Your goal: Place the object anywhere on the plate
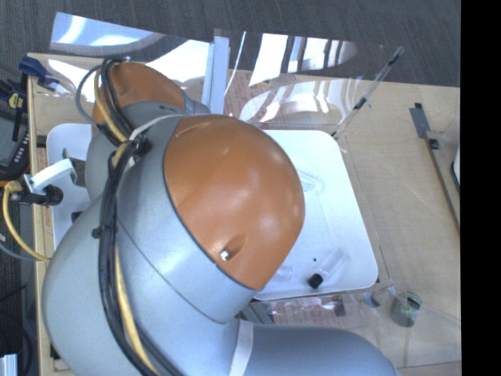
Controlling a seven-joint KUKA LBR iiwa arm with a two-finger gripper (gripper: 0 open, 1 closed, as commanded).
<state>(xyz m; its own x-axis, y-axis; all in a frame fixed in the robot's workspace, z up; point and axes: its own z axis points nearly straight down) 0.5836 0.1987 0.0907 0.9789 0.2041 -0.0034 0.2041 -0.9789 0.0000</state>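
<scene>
Well, the arm [235, 202] blocks my view, so whether the gripper is released or clenched I cannot tell. A small black object [315, 280] lies by the white bin's [344, 210] front rim. It looks light and rigid — I'd pinch its sides.

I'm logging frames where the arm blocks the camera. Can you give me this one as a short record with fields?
arm: grey and orange body close to the camera, covering the view's left and centre
bin: white bin partly visible right of the arm
small item: dark piece near the bin's front edge
bench: wooden surface to the right
cables: black and yellow, left edge
</scene>
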